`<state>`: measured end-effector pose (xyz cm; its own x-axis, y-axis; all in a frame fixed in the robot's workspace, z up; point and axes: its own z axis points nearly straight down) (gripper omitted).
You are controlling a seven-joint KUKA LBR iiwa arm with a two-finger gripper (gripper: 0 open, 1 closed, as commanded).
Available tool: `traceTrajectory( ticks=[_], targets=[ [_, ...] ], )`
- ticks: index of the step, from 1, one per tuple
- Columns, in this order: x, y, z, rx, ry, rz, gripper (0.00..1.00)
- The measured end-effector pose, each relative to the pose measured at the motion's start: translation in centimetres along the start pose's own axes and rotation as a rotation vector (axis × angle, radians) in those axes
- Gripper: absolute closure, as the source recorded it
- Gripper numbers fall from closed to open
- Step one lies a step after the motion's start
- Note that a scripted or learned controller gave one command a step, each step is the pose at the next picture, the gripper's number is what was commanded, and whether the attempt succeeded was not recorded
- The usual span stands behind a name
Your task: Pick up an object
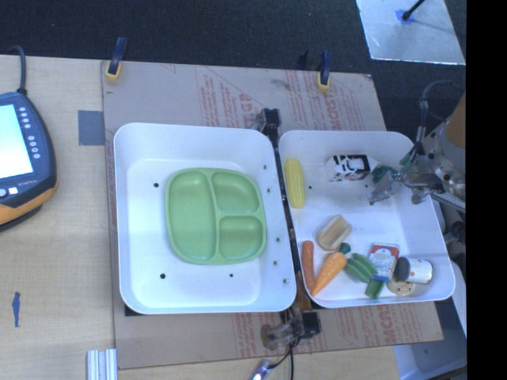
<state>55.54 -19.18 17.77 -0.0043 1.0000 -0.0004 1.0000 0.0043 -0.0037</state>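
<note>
At the far left of the light wooden surface (55, 252) lies a grey handheld control pendant with an orange rim (20, 161). The left shallow white plastic bin (131, 212) carries a pale green three-compartment plate (215, 214), lying flat near its middle.

The right shallow white plastic bin (424, 220) holds the candidate objects. A yellow corn cob (295, 182) lies along its left wall. A tan bread-shaped piece (333, 232) sits near the middle. Two orange carrots (319, 267), a dark green vegetable (362, 269), a small red-and-white packet (383, 258) and a white cylindrical container (417, 271) crowd the near edge, several touching. A black-and-white carton (348, 166) rests near the far wall.

The pincer (383, 187) hovers at the bin's right side, just beside the carton; nothing is seen between its fingers, and whether they are apart or together cannot be told.

Risks, as judged: a descent here may meet bare bin floor, or clip and push the carton. In the crowded near edge, neighbours could be dragged or a grasp could slip.
</note>
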Motion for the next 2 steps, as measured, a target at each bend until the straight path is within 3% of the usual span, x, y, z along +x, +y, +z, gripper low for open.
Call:
traceTrajectory(
  ticks=[1, 2],
  targets=[
    [-2.0, 4.5, 2.5, -0.001, 0.001, 0.000, 0.00],
    [-2.1, 10.1, -11.6, -0.004, 0.000, 0.001, 0.00]
  ],
)
